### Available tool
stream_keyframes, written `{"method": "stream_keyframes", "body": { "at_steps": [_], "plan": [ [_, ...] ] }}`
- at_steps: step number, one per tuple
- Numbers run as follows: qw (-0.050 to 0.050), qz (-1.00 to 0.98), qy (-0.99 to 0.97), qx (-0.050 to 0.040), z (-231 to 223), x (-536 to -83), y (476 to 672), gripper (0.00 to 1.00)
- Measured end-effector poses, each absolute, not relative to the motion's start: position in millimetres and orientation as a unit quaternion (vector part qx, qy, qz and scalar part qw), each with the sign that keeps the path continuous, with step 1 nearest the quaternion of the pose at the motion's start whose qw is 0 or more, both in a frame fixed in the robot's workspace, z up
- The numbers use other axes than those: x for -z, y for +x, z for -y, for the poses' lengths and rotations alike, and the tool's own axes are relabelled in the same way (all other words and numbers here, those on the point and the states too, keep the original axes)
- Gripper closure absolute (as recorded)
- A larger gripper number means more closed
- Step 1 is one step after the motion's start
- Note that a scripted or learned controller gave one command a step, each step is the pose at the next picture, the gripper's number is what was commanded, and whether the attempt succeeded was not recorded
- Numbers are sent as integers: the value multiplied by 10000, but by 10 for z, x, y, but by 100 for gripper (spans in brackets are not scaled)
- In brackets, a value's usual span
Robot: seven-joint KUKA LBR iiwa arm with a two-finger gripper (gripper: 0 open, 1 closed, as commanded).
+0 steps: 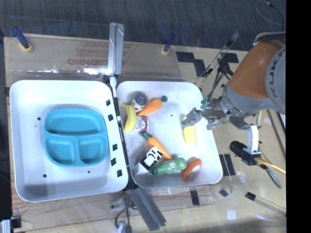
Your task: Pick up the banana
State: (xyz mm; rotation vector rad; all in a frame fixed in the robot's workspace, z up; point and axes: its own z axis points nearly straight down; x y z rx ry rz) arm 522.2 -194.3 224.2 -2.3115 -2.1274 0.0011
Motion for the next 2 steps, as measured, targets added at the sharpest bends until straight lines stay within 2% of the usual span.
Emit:
{"method": "stream_keyframes", "body": {
  "at_steps": [1,2],
  "plan": [
    [18,6417,-7670,-15,2037,-1246,5511,0],
    [10,6284,-7779,-6,2057,-1825,5223,0]
  ]
}}
